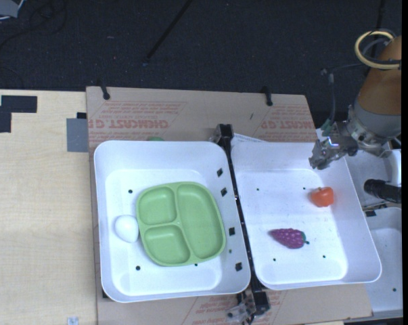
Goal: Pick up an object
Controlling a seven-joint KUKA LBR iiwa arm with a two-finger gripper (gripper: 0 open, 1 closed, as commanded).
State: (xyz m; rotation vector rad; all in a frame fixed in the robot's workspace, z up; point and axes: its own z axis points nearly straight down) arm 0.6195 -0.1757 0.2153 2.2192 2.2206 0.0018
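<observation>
You saw the arm reach in from 3 o'clock, its gripper [323, 156] poised at 12 o'clock of the orange object [321, 196]; finger spacing was indeterminable.

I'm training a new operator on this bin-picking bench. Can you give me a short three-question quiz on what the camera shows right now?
1. True or false: the light green three-compartment plastic tray lies in the right white bin.
2. Which item lies nearer the robot's hand? A) the small orange round toy fruit B) the purple toy grape bunch C) the white egg-shaped object
3. Fill in: the egg-shaped object sits beside the tray's ____ edge, as the camera sees it.

Key: 1. False, it lies in the left white bin. 2. A. 3. Left.
</observation>
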